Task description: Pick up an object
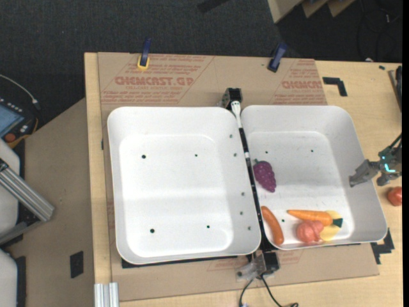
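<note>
A cardboard-covered bench (192,75) bears two white bins (172,184) side by side.

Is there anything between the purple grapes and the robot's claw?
No. In the camera view, just bare white bin floor lies between the purple grapes and the gripper at the bin's right rim.

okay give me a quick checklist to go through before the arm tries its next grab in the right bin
1. Things to pick lie in the right bin: ok. Purple grapes, a carrot, an orange sausage-shaped piece and a pink piece.
2. Pincer carries nothing: ok, nothing shows at it.
3. Pincer above a target: not ok, it sits at the bin's right rim, away from all items.
4. Isolated target available: ok, the grapes lie apart from the rest.
5. Bottom cluster separable: not ok, the carrot and pink piece look to be touching.
6. Pincer opening: cannot tell.
</note>
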You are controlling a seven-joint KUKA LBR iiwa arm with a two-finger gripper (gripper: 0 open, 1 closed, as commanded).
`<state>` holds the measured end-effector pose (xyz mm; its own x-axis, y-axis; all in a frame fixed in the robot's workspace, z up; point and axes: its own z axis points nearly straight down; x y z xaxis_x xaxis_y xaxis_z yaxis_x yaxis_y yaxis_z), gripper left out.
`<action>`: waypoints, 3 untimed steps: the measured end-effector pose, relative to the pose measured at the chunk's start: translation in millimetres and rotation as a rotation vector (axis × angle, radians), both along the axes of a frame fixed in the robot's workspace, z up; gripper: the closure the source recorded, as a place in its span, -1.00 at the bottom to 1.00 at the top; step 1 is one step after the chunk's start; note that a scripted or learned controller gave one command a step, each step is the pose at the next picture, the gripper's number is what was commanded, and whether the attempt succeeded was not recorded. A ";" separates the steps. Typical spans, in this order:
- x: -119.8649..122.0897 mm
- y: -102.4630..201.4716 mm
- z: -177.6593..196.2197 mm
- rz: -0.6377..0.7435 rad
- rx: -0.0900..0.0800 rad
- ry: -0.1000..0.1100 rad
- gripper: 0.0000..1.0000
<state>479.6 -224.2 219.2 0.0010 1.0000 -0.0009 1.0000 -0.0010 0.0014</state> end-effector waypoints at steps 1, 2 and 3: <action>0.8 -0.4 10.7 0.000 -0.002 -0.003 1.00; 1.4 -0.6 20.8 0.000 -0.004 -0.006 1.00; -0.9 0.8 -16.3 0.000 0.003 0.005 1.00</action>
<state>478.7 -223.4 202.9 0.0007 1.0000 0.0022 1.0000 -0.0007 -0.0039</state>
